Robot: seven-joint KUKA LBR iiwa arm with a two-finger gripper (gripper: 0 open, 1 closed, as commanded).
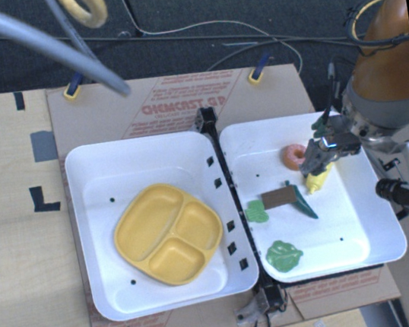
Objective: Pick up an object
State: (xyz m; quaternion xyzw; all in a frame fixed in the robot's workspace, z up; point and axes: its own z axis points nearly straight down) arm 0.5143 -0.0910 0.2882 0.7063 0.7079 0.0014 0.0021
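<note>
My gripper (319, 157) hangs over the right bin (379, 246), near its upper right part. A small yellow object (316, 180) shows just below the gripper, touching or nearly touching it; I cannot tell whether it is gripped. A pink ring-shaped piece (293, 156) lies just left of the gripper. Further left and lower lie a brown block (277, 199), a dark teal wedge (304, 204) and a small green piece (256, 212). A larger green leafy piece (283, 256) rests near the bin's front edge.
The left bin (93, 215) holds a yellow divided plate (169, 233). A black divider (228, 193) runs between the bins. Cables cross the dark floor behind the bench, and a grey hose (30, 36) crosses the upper left.
</note>
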